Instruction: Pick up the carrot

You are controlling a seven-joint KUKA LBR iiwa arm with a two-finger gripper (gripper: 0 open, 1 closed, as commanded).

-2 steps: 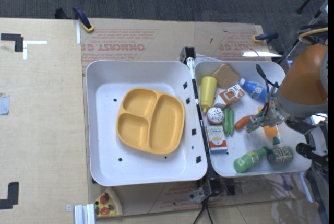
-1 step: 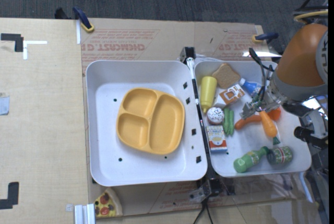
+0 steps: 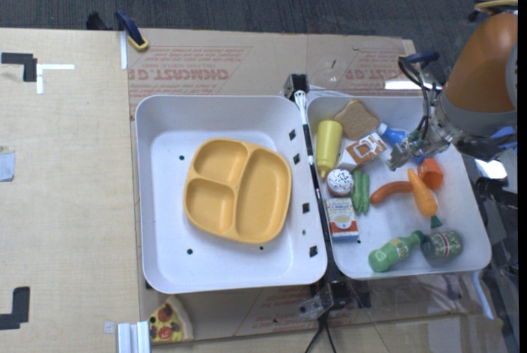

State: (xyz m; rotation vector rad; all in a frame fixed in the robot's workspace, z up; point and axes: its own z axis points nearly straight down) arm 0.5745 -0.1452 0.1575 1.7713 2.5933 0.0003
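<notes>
The carrot (image 3: 423, 193) is orange with a small green tip and lies in the right bin (image 3: 469, 203), slanting down toward the right. Just to its left lies an orange-red sausage (image 3: 390, 192). My gripper (image 3: 408, 150) hangs over the right bin, up and to the left of the carrot, close above the bin's contents. Nothing shows between its fingers. An orange round piece (image 3: 431, 174) sits next to the carrot's upper end.
The right bin also holds a yellow cup (image 3: 328, 144), bread slice (image 3: 356, 119), small carton (image 3: 365, 150), green pod (image 3: 361, 192), juice box (image 3: 341, 220), green bottle (image 3: 394, 252) and a can (image 3: 443, 243). A yellow divided plate (image 3: 239, 189) lies in the left bin (image 3: 165, 244).
</notes>
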